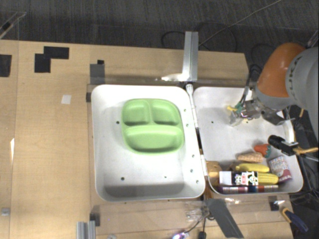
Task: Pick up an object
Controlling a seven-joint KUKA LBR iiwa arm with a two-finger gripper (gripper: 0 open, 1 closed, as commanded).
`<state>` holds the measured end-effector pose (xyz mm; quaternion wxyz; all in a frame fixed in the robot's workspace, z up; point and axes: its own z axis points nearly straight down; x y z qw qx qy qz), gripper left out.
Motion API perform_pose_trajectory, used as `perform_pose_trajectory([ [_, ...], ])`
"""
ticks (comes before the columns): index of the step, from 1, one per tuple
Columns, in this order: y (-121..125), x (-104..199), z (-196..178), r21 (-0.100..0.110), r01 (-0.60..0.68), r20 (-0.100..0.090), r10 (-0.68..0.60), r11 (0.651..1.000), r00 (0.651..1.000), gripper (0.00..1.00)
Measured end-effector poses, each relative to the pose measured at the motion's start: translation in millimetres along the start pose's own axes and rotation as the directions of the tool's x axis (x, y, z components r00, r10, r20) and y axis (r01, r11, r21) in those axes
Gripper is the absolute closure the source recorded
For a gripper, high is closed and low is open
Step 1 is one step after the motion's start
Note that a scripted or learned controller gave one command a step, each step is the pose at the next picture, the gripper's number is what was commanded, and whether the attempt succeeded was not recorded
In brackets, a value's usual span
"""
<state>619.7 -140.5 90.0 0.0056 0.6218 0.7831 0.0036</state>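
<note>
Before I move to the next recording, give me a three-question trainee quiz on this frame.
1. True or false: the green plate lies in the bin on the camera view's left.
2. Multiple choice: where do the small things, such as the yellow one, lie in the right bin? A) along its far edge B) bunched at its near end C) spread evenly
3. Fill in: the gripper hangs over the ____ half of the right bin.

Key
1. True.
2. B.
3. Far; it is over bare white floor, away from the pile.
</note>
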Motion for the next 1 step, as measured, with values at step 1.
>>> perform_pose_trajectory([
  [1,-0.2,-1.2,-0.4,-0.001,-0.001,0.002,0.001,1.000,1.000,0.00],
])
